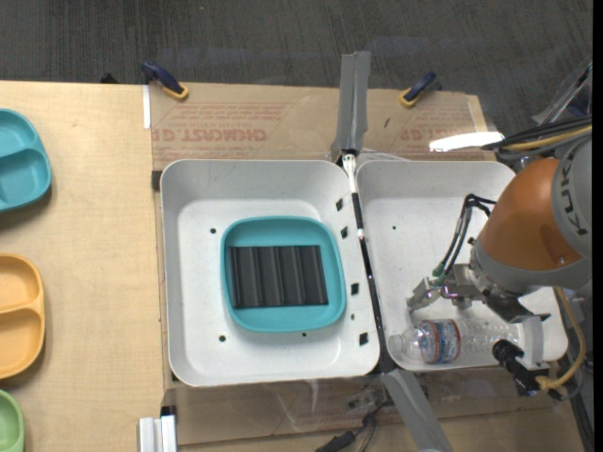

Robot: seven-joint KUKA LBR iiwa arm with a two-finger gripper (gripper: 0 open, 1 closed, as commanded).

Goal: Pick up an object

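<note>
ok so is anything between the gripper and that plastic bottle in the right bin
Nothing visible is. The gripper sits just above the plastic bottle, which lies on its side along the near wall of the right bin. The only other item, a teal tray, is in the left bin.

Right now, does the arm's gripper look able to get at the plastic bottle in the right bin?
Probably yes. The gripper hangs just above the plastic bottle, which lies on its side near the front wall of the right bin, with nothing between them.
</note>
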